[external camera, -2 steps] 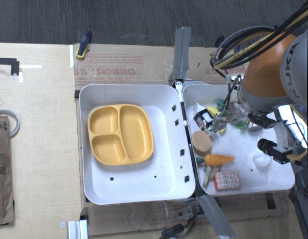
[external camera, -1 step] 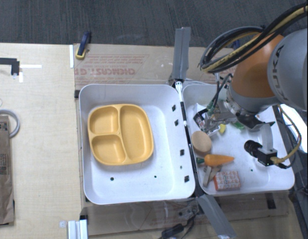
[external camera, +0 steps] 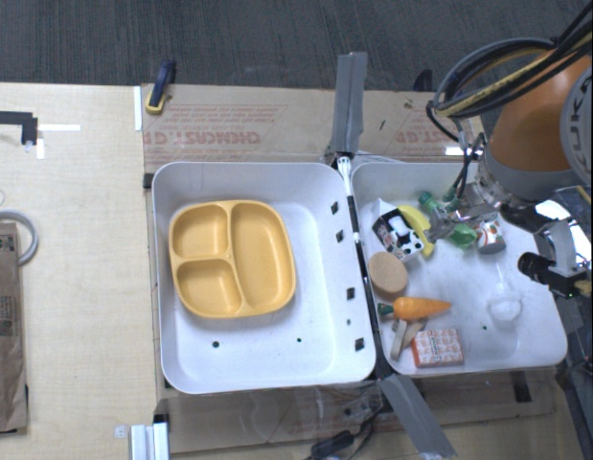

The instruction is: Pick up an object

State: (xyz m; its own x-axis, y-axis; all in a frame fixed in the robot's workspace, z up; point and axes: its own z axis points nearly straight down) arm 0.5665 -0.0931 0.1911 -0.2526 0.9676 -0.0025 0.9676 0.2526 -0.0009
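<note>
Down at the front of the right bin (external camera: 526, 353) lies a small red and white box (external camera: 437, 347), with a little stick-like thing (external camera: 401, 336) just beside it. A bit further back is an orange carrot (external camera: 421, 307), and a clear blob (external camera: 505, 308) sits off to its right. Next comes a round tan piece (external camera: 388, 273), just behind the carrot. Behind that is a black and white toy (external camera: 398, 236) touching a yellow thing (external camera: 417, 225). Green bits (external camera: 459, 234) lie near them. The gripper (external camera: 468, 220) hangs low over these green bits, close to them; I cannot tell how its jaws are set, or if anything is caught in them. Over in the left bin (external camera: 181, 353) sits a yellow plate (external camera: 233, 258) with three parts. Far at the back, a blue and yellow tool (external camera: 162, 85) rests on the brown cardboard (external camera: 248, 123).
</note>
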